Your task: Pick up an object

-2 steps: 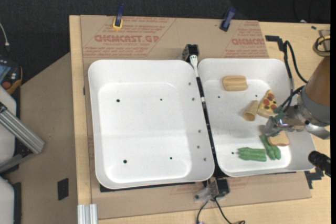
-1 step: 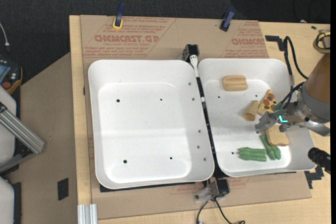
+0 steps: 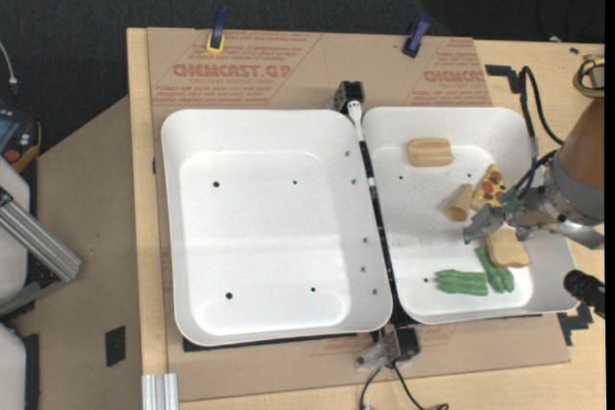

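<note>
- The right bin (image 3: 452, 125) is the landmark: smooth, shallow white plastic with rounded corners, and every loose thing lies in it.
- Bun (image 3: 430, 152): a tan, rounded oblong like a small bread roll, matte, near the bin's far wall, well apart from the rest.
- Cork (image 3: 460, 203): a short pale-brown cylinder on its side near the bin's middle.
- Pizza slice (image 3: 492, 186): yellow with red spots, just beside the cork.
- Toast (image 3: 506, 252): a flat tan piece toward the bin's near right.
- Beans (image 3: 475, 280): bumpy green pods by the bin's near wall, just beside the toast.
- Jaws (image 3: 492, 224): grey metal, low over the bin between pizza slice and toast; I cannot tell how far apart they stand or whether anything is in them.
- Left bin (image 3: 183, 235): same white plastic, touching the right bin's left edge.
- Surface (image 3: 317, 62): brown board with red print, beneath both bins.
</note>
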Controlling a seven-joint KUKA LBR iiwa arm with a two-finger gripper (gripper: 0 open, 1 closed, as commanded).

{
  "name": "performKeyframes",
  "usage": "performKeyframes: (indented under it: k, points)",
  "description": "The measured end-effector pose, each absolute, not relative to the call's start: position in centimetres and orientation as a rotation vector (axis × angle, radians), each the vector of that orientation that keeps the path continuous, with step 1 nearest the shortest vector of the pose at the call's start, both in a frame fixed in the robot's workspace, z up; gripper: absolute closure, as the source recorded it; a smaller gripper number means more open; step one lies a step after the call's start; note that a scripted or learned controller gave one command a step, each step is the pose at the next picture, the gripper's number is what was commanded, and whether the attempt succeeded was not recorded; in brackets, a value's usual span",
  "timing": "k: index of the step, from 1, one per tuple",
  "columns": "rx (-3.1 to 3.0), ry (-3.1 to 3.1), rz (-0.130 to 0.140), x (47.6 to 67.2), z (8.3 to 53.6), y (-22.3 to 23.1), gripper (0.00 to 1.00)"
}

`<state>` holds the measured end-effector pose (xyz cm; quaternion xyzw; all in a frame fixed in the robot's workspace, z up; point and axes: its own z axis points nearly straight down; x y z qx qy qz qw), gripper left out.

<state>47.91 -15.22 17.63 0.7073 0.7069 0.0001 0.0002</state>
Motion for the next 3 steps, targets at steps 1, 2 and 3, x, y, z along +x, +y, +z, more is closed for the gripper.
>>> performKeyframes:
  k: [1,2,3]
  points:
    - [2.222,2.220,0.000,47.9,17.6,-15.2,0.00]
    - [2.222,2.220,0.000,47.9,17.6,-15.2,0.00]
    - [2.226,2.214,-0.002,47.8,14.6,-22.4,0.00]
